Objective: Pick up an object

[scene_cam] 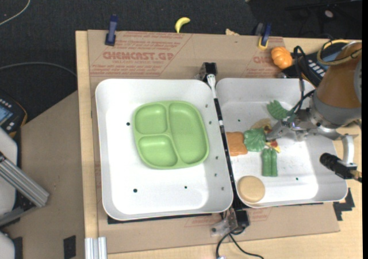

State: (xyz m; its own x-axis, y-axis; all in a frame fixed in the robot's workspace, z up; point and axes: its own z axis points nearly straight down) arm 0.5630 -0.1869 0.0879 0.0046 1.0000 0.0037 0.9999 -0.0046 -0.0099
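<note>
In the right bin (322,191) lie several toy foods. A green broccoli-like piece (255,138) sits near the bin's middle, with an orange block (236,143) touching it on the left and a green stalk-shaped piece (269,163) just below it. A leafy green piece (278,110) lies above and to the right, and a round tan bun (251,189) rests near the bin's front edge, apart from the others.

The pincer (280,130) reaches in from the right and hangs just beside the broccoli-like piece, between it and the leafy piece; whether it is open or closed cannot be made out, and nothing can be seen gripped in it. Behind it, the arm's grey wrist and orange band (340,79) cover the bin's right edge.

The left bin (115,194) holds a light green divided plate (171,134) with three compartments, lying flat near its middle.

Both bins rest on a brown board covering the tabletop (144,50), printed in red with "CHEMCAST" repeated in rows; the smaller print is too fine to read. Blue clamps (111,30) grip the board's far edge. A small yellow banana (181,23) lies just beyond that edge, and a small orange pumpkin (281,57) sits at the far right corner.
</note>
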